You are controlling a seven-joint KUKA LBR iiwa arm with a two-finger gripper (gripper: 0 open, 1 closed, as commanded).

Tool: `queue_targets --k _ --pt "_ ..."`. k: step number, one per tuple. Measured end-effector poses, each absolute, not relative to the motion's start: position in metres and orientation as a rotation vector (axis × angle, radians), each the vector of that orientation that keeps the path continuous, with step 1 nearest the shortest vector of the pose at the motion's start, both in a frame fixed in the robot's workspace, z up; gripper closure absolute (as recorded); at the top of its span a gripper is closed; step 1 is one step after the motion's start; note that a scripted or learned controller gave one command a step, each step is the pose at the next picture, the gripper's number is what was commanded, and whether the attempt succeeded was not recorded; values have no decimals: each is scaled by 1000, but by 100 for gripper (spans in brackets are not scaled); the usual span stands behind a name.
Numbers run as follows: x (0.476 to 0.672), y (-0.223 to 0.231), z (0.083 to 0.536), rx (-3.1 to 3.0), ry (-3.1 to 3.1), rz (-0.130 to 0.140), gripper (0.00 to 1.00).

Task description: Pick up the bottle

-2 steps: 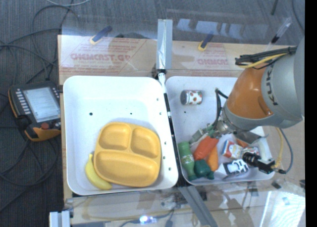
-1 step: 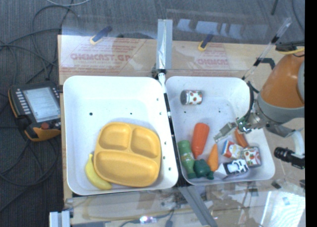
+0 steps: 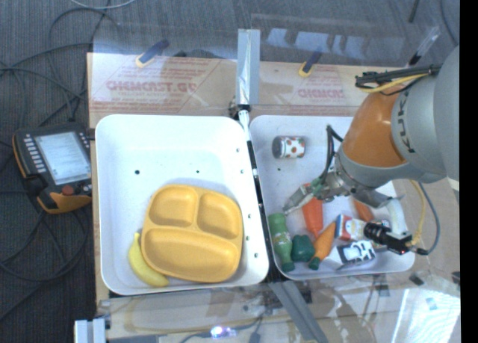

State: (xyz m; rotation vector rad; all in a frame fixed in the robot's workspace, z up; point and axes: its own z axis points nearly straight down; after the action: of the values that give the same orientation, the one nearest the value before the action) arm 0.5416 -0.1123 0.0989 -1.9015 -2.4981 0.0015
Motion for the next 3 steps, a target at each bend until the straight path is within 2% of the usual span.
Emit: queue_targets --k 1,2,3 --pt "486 -148 150 -1874 -2519 5 0" --pt "546 -82 198 -1759 -2603 0 0" --pt "535 1 183 -2020 -2403 3 0"
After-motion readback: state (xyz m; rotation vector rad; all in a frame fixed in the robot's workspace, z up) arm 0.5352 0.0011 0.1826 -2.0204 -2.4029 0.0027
